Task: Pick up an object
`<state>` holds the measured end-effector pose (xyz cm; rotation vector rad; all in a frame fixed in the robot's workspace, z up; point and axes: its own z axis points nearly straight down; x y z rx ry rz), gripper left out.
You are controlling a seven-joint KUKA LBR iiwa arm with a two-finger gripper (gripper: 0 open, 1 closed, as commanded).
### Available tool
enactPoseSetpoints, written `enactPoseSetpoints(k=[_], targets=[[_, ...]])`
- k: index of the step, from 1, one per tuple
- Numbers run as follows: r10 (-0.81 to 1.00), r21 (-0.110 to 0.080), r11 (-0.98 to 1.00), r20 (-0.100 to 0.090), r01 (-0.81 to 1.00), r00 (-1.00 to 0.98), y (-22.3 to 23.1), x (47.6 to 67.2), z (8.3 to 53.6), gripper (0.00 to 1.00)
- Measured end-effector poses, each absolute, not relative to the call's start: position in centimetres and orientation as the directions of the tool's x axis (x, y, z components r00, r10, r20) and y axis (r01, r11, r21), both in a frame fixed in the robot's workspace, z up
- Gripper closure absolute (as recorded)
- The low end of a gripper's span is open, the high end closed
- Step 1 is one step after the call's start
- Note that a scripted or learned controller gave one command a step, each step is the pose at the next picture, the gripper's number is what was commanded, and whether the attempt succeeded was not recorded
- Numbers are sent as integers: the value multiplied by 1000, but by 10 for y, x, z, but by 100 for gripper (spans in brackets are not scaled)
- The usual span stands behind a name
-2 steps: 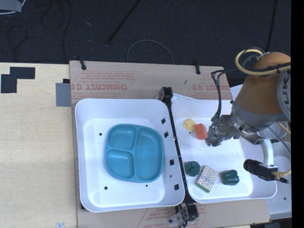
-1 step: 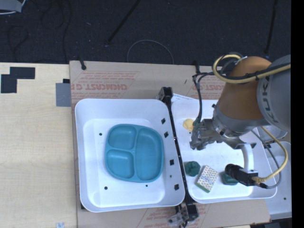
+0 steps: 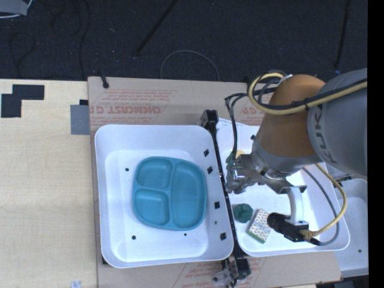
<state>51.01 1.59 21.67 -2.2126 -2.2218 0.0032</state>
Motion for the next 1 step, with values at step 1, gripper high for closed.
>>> enactPoseSetpoints(k=[1], targets=[[1000, -5, 6, 2, 1000, -6, 76, 497, 223, 100]])
